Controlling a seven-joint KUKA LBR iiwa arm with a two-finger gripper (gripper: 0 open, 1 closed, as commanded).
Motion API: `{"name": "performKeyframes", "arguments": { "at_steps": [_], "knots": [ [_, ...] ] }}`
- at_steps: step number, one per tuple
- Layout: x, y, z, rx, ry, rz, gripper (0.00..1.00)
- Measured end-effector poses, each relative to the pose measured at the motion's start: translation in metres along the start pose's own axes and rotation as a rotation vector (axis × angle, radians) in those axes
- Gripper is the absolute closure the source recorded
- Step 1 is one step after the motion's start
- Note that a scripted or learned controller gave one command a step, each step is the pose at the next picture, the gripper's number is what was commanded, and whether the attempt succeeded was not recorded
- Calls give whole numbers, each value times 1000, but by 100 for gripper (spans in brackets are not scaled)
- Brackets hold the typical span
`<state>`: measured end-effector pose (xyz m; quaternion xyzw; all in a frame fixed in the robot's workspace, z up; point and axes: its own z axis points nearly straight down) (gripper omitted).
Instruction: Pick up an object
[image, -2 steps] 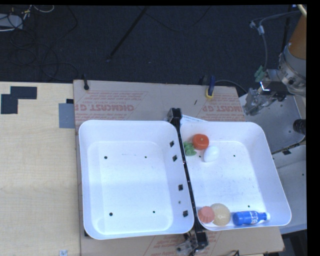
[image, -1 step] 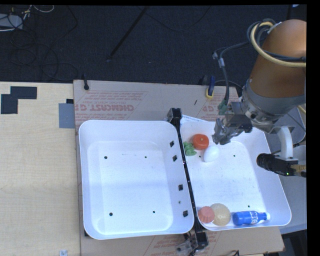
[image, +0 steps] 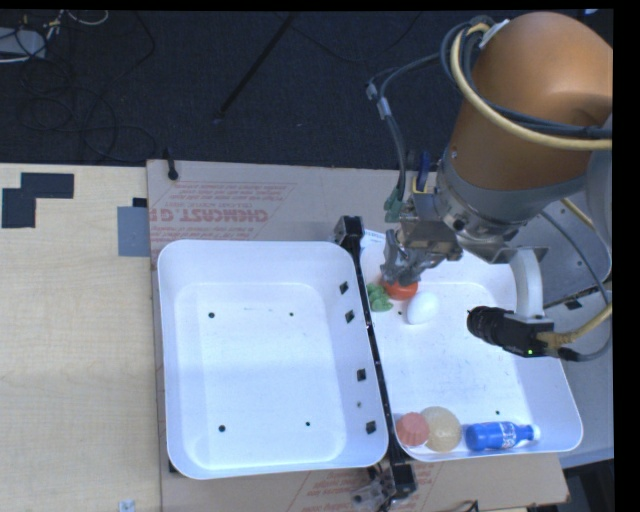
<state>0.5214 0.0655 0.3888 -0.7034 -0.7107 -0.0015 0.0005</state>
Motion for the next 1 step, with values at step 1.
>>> {"name": "performKeyframes", "arguments": {
  "at_steps": [1],
  "knots": [
    [42,-47,9,7,-3,6,100]
  ]
}}
